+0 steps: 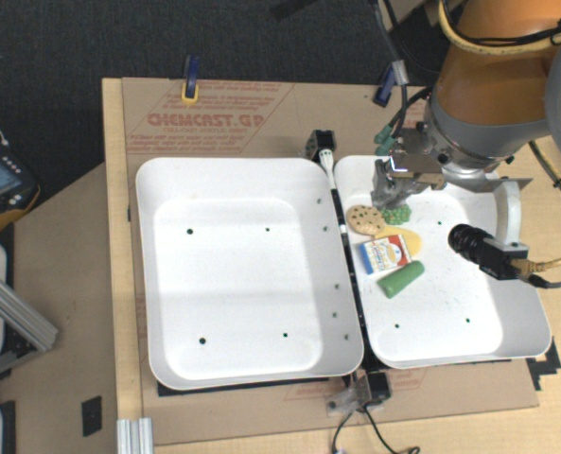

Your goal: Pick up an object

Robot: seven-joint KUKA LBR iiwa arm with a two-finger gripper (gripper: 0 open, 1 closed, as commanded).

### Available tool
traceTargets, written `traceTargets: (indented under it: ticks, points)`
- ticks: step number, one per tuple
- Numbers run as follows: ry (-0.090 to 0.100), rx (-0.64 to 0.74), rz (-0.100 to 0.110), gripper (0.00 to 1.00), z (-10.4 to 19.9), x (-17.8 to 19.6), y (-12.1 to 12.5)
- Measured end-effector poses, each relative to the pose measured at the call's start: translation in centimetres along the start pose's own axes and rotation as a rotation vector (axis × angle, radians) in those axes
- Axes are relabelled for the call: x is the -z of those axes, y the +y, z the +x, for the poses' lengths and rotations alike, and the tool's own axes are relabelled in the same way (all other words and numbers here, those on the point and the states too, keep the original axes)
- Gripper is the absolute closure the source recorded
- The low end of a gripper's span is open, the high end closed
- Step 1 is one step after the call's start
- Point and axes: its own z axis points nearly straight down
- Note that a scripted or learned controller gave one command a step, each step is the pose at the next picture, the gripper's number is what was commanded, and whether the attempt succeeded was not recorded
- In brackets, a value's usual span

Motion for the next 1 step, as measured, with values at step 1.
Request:
traceTargets:
  ticks: [1]
  points:
    - [-0.001, -0.008, 0.016, 1.0, -3.4, -1.42, -5.16]
